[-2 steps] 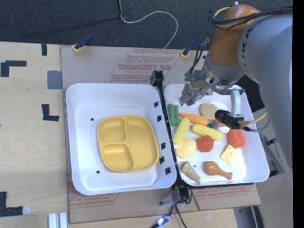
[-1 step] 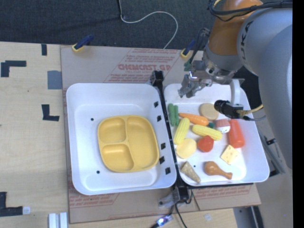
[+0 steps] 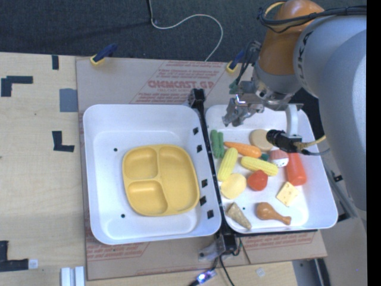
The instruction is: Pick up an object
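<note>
Loads of toy food packed tight in right bin [image 3: 321, 216] | claw [image 3: 233, 117] hovers near bin's back-left corner, can't tell its state | risk: carrot [image 3: 241, 149] and green bean [image 3: 217, 143] touching, might nudge or double-grab

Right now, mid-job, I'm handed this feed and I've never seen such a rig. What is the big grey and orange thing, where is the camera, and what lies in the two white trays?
The grey and orange thing is a robot arm, reaching in from the right. Its gripper hangs over the far edge of the right bin, with nothing seen between its fingers. The one camera is fixed above the bench, looking down at a slant. The left bin holds a yellow divided plate. The right bin holds toy food: a carrot, two corn cobs, a tomato, a cheese wedge, a drumstick and more.
</note>
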You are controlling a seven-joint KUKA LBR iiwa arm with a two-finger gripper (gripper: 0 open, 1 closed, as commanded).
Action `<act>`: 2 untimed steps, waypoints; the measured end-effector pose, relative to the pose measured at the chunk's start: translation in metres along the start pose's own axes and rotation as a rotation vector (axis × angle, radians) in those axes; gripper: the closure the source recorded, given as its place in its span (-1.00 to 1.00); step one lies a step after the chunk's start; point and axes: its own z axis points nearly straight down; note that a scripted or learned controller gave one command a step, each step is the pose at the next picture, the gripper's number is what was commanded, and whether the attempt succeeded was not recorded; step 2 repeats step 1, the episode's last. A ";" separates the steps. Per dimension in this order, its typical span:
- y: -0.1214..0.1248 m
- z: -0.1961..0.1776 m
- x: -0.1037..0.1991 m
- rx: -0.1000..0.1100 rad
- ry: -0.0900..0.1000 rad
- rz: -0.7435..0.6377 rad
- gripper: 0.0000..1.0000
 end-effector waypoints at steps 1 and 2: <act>-0.003 -0.021 0.002 -0.003 0.002 -0.001 1.00; -0.003 -0.021 0.002 -0.003 0.002 -0.001 1.00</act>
